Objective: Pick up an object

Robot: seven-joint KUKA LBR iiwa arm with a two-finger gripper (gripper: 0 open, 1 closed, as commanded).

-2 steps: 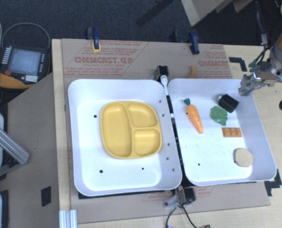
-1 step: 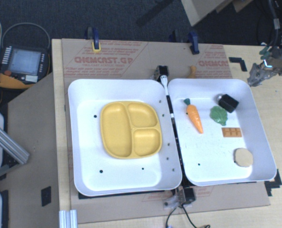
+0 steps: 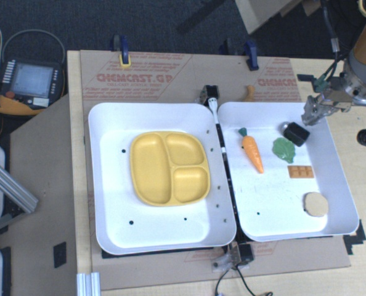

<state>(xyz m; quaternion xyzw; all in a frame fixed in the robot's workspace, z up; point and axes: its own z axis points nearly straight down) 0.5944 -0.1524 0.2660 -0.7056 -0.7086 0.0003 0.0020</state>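
Note:
The right bin [image 3: 275, 217] holds an orange carrot with a green top [image 3: 252, 152], a green lumpy piece [image 3: 284, 150], a small brown waffle-like rectangle [image 3: 300, 172] and a pale round biscuit [image 3: 316, 204]. My gripper [image 3: 314, 113] hangs over the bin's far right corner, above and to the right of the green piece. It touches none of these things, and nothing shows between its tips.
A yellow three-compartment plate [image 3: 169, 167] lies in the middle of the left bin [image 3: 109, 214]. Both bins rest on a brown board held by blue clamps [image 3: 124, 51] at the back. A handheld screen unit [image 3: 29, 82] sits off the bench to the left.

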